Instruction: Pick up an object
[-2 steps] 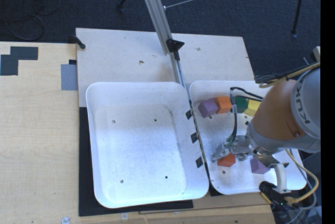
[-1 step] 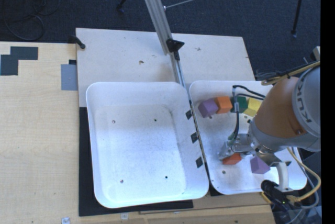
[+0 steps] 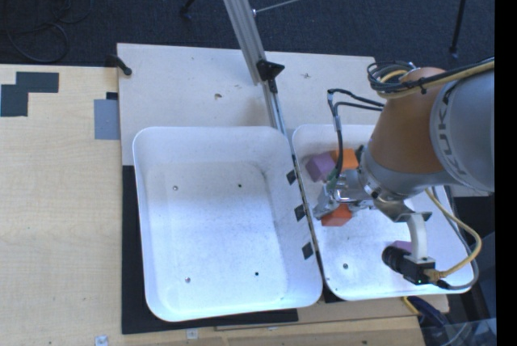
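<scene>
My gripper (image 3: 338,197) hangs low over the left part of the right bin (image 3: 363,284), under the grey and orange wrist. A red-orange block (image 3: 336,216) lies right under it, partly covered by the gripper's metal parts. A purple block (image 3: 320,166) sits just behind the gripper near the bin's left wall. Next to that, an orange block (image 3: 350,158) is half hidden by the wrist. Whether anything is held cannot be made out.
The left bin (image 3: 161,175) stands beside the right one, with a divider carrying black clips (image 3: 296,211) between them. A slanted aluminium rail (image 3: 242,21) rises behind the bins. The arm's bulk covers the right bin's back right.
</scene>
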Robot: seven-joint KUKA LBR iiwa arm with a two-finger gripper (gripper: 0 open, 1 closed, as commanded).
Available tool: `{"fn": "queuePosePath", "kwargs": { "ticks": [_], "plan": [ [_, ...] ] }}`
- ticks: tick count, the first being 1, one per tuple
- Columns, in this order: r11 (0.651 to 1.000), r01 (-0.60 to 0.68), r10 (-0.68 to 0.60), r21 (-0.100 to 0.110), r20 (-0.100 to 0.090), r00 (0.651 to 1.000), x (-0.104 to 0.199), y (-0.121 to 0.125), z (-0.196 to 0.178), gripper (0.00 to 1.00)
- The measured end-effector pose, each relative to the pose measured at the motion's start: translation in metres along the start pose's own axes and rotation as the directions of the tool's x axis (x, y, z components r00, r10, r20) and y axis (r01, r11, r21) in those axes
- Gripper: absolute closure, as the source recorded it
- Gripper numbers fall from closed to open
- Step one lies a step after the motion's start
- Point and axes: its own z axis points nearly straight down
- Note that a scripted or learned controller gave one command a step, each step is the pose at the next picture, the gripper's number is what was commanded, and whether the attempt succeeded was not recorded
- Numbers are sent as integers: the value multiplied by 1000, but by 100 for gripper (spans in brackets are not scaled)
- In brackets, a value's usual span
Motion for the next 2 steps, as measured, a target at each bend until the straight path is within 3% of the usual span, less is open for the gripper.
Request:
{"fn": "queuePosePath", "kwargs": {
  "ticks": [1, 2],
  "plan": [
    [1000, -3, 3, 9, 3, 1000, -3, -2, 4, 0],
    [1000, -12, 12, 7, 7, 1000, -72, 46, 26, 0]
  ]
}}
